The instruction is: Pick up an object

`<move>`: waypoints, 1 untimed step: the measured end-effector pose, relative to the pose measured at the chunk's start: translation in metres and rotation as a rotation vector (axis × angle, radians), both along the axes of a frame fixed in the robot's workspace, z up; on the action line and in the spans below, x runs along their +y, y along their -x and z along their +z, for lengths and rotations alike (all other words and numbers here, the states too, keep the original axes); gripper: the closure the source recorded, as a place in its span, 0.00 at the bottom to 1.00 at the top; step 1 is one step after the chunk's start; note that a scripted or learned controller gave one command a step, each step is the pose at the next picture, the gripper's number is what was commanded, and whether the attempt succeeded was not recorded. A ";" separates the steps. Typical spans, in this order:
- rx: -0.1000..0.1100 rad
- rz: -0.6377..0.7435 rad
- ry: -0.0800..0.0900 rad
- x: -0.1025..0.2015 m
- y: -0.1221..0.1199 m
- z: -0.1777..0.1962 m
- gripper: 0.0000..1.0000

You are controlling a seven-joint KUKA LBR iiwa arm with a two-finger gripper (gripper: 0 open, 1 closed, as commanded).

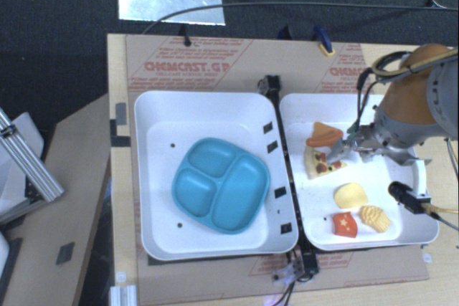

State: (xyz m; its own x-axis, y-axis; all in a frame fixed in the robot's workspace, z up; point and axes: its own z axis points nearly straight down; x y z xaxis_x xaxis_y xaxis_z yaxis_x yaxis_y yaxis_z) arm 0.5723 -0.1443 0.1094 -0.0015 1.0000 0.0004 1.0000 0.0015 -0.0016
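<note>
The gripper (337,151) reaches low into the right white bin (423,233), its tip at the upper edge of a toy pizza slice with red and dark toppings (318,163). Whether its grip is wide, narrow or closed on anything cannot be told at this size. Just above the tip lies an orange wedge-shaped toy (324,133), touching or nearly touching the pizza slice. Nearer the front of the same bin sit a pale yellow rounded toy (350,195), a ridged tan pastry-like toy (375,218) and a small red toy with a pale mark (345,224), close together but apart from the gripper. The grey arm with its orange band (416,93) comes in from the right. The left white bin (154,154) holds a blue plastic divided plate (219,185), lying flat near its middle.
</note>
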 end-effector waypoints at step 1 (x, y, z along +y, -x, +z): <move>-0.011 0.000 0.002 -0.001 -0.004 -0.020 0.00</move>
